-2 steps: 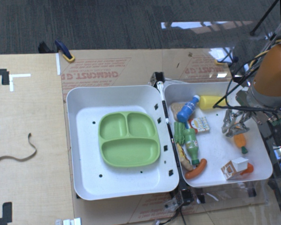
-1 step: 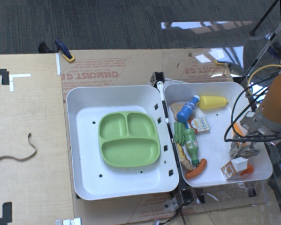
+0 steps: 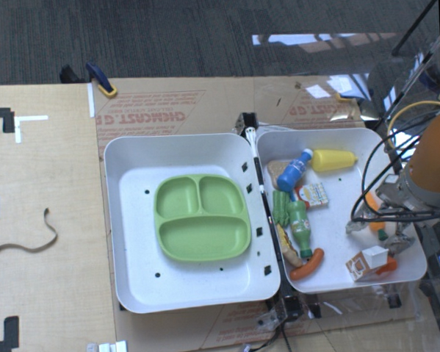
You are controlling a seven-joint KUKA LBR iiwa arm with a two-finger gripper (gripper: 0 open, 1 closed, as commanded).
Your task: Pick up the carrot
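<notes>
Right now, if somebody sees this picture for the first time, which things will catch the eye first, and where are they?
The green divided plate lies alone in the middle of the left bin. The right bin is crowded: a yellow bottle and a blue bottle near its far side, a green bottle and a sausage along its left wall. At its right edge the gripper hangs over an orange piece, probably the carrot.

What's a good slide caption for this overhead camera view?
Robot hand over the right bin by an orange carrot; green divided plate in the left bin.
</notes>
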